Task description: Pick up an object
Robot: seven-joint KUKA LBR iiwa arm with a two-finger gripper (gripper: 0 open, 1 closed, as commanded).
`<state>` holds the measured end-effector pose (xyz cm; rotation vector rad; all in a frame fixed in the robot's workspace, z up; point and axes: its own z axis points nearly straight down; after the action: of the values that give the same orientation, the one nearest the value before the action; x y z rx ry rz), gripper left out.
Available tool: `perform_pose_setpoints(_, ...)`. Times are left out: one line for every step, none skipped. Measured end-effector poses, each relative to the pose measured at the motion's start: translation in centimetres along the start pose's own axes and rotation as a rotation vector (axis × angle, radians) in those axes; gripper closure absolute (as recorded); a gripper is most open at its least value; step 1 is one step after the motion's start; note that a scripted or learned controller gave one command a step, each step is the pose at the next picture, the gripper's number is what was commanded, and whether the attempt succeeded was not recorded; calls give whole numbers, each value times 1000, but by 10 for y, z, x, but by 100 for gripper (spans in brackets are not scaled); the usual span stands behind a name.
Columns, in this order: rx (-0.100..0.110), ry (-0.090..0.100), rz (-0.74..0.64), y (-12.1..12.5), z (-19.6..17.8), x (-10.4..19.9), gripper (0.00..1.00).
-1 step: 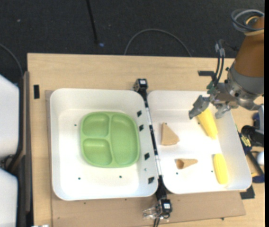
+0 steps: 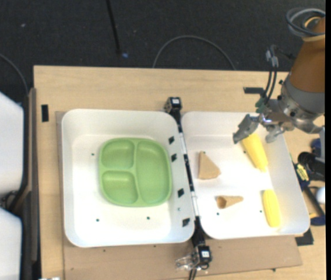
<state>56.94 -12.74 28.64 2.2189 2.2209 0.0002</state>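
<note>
A pale wooden bench (image 2: 124,86) stands on dark carpet crossed by black cables. Two shallow white bins sit side by side; the left bin (image 2: 78,174) holds a green divided plate (image 2: 135,171). In the right bin (image 2: 212,127) lie two tan wedges and two yellow corn cobs. The gripper (image 2: 257,128) hangs over the upper cob (image 2: 256,152), its fingers spread wide and holding nothing, one fingertip just above the cob's upper end. The lower cob (image 2: 271,207) lies near the right wall.

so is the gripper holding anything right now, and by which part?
Cannot be told. The gripper is at the upper end of the yellow corn cob in the right bin, but the view doesn't show the cob between its fingers.
</note>
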Motion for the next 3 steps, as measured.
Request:
perform_pose_setpoints(4, 0, 3, 5, 45, -6, 0)
perform_pose_setpoints(5, 0, 3, 0, 89, -3, 0)
perform_pose_setpoints(6, 1, 3, -10, 147, -1, 0)
